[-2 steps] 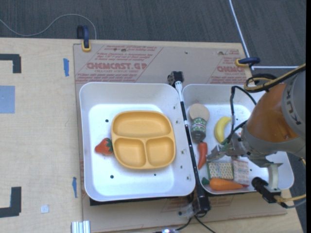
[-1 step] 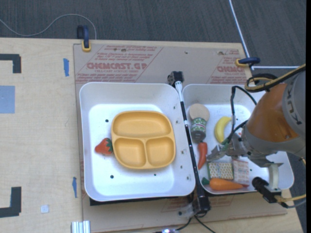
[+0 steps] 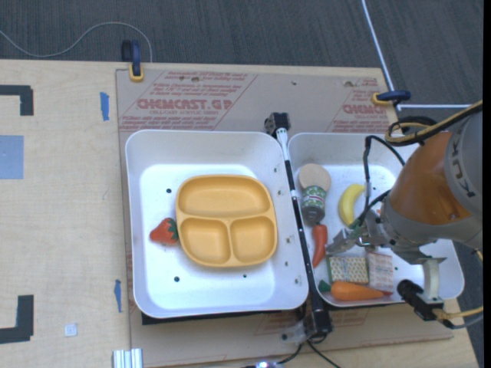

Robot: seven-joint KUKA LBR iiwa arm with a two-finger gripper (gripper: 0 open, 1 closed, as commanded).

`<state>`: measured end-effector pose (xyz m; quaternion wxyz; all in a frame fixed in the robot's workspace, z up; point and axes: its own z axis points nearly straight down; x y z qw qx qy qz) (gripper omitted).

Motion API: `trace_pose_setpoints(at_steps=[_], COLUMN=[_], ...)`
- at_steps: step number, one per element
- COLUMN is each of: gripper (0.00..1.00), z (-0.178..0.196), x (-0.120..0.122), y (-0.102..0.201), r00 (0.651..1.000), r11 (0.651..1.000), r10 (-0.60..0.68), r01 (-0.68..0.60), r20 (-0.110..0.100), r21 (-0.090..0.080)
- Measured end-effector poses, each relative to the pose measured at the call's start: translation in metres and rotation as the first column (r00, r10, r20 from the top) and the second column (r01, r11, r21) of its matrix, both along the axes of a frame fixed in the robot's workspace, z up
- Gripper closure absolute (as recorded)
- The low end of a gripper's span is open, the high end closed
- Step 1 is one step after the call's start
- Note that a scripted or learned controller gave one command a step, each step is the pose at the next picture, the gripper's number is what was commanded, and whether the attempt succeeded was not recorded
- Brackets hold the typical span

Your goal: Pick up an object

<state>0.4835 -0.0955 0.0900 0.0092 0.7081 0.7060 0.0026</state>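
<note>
My gripper (image 3: 340, 244) hangs low in the right bin (image 3: 453, 282), at the end of the grey arm with its orange band (image 3: 430, 190). It sits just above a speckled tan square (image 3: 347, 269) and right beside a thin red-orange carrot (image 3: 318, 244). A small bottle (image 3: 313, 194) with a tan cap and green label lies at the bin's upper left. To its right is a yellow banana (image 3: 350, 203). A fatter orange carrot (image 3: 357, 290) lies along the bin's near wall, and a pale pinkish packet (image 3: 380, 267) rests partly under the wrist.
The left bin (image 3: 146, 205) holds a yellow divided plate (image 3: 226, 219) and a red strawberry (image 3: 163, 232) at the plate's left edge. A black divider bar (image 3: 290, 198) runs between the bins. Cables (image 3: 399, 129) loop over the right bin's far corner.
</note>
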Motion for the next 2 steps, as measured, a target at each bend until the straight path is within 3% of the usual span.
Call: trace_pose_setpoints(at_steps=[2], gripper=[0.0], z=[0.0], x=[0.0], y=[-0.0003], r00=[1.0], r11=[1.0], r10=[0.001], r01=[-0.001], r20=[0.0], r21=[0.001])
